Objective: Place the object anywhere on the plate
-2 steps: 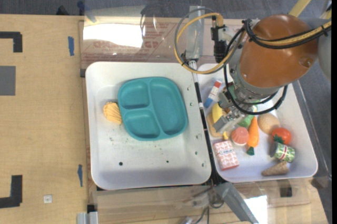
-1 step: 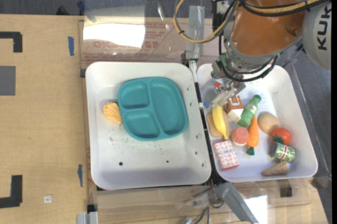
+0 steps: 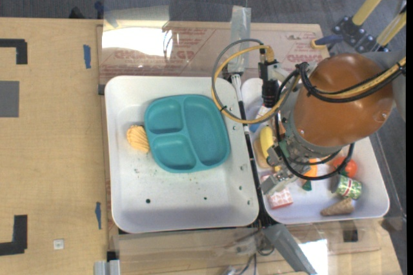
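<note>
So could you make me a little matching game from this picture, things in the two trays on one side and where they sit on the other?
Things:
1. teal plate
2. yellow shell-shaped toy
3. red and green can
4. banana

Places:
A. far right of the right tray
B. middle of the left tray
C. right tray, close to the wall between the trays, by the arm
D. left tray, against the plate's left edge

Pairs: 1-B, 2-D, 3-A, 4-C
</note>
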